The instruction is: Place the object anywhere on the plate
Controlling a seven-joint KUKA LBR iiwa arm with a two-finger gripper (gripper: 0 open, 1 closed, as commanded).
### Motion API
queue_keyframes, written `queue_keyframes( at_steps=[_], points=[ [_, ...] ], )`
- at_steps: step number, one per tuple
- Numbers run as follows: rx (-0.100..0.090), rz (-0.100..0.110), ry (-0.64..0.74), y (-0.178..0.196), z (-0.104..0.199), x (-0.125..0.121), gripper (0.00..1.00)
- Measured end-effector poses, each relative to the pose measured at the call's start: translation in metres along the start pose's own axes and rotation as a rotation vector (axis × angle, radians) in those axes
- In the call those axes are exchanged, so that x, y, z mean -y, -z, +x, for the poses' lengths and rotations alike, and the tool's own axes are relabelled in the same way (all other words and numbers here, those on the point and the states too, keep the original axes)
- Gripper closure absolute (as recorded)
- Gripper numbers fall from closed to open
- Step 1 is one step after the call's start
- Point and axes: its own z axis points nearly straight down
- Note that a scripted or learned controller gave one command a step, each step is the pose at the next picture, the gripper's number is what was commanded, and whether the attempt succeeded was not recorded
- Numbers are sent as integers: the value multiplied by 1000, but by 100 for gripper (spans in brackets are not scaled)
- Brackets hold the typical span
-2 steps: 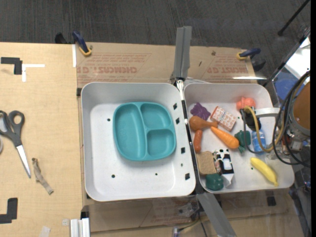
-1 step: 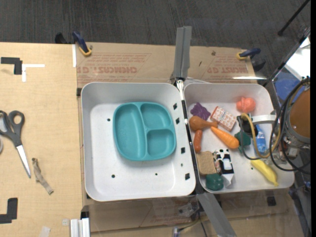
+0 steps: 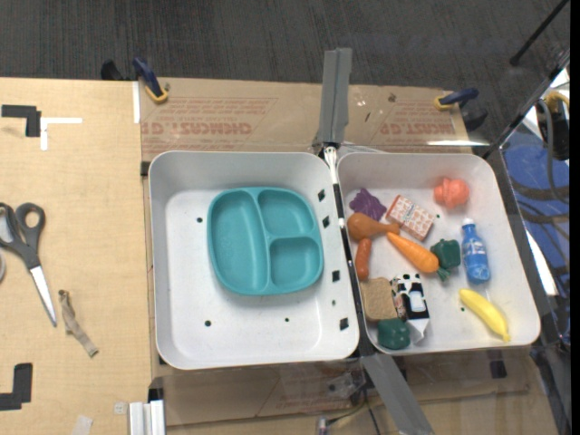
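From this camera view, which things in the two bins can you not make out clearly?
1. Dark green object, right bin near edge: too small to name.
2. Black and white item: partly covered by its neighbours, print unreadable.
3. Purple object: small, shape unclear.
4. Blue bottle: label too small to read.
5. Teal plate: the depth of its compartments cannot be judged from above.

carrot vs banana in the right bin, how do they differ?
The carrot is orange and tapers from a thick end to a point; the banana is yellow and gently curved. The carrot lies mid-bin, touching neighbouring toys; the banana lies apart near the front right corner. The carrot looks somewhat thicker. Both lie flat, slanting the same diagonal way in the right bin.
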Motion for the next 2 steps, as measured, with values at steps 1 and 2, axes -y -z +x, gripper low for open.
queue_keyframes(
  at_steps=[1, 2],
  points=[
    [4, -2, -128, -152, 88, 19, 100],
    [5, -3, -156, -167, -6, -1, 100]
  ],
)
